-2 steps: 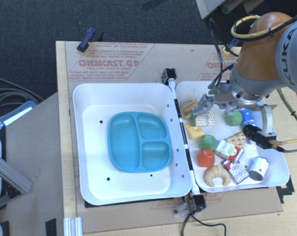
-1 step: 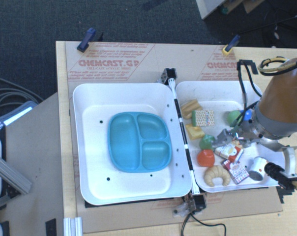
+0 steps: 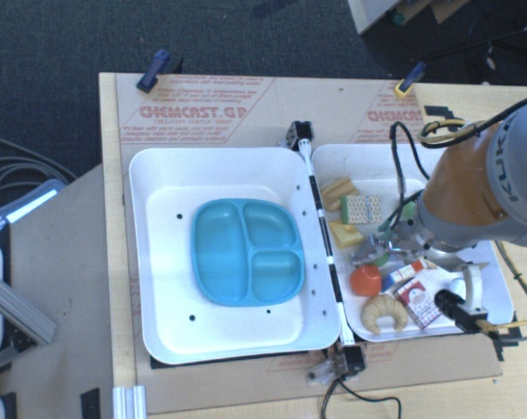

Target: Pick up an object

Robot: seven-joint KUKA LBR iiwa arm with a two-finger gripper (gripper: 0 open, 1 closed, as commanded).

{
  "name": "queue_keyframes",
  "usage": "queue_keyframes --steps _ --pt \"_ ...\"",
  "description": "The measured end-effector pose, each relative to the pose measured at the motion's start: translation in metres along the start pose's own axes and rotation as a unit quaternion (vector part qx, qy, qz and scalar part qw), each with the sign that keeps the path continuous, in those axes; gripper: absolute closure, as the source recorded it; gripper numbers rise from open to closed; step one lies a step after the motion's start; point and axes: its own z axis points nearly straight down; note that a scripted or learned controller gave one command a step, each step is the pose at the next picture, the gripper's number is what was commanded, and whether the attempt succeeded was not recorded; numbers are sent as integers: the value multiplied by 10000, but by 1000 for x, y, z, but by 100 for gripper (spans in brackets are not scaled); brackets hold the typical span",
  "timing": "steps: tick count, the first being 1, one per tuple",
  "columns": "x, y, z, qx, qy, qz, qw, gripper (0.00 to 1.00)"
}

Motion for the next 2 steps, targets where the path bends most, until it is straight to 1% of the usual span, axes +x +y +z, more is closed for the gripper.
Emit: queue_keyframes --steps 1,2 --pt "0 1 -10 -14 -4 5 10000 100" --pt "20 -38 -175 -23 -8 -3 10000 100"
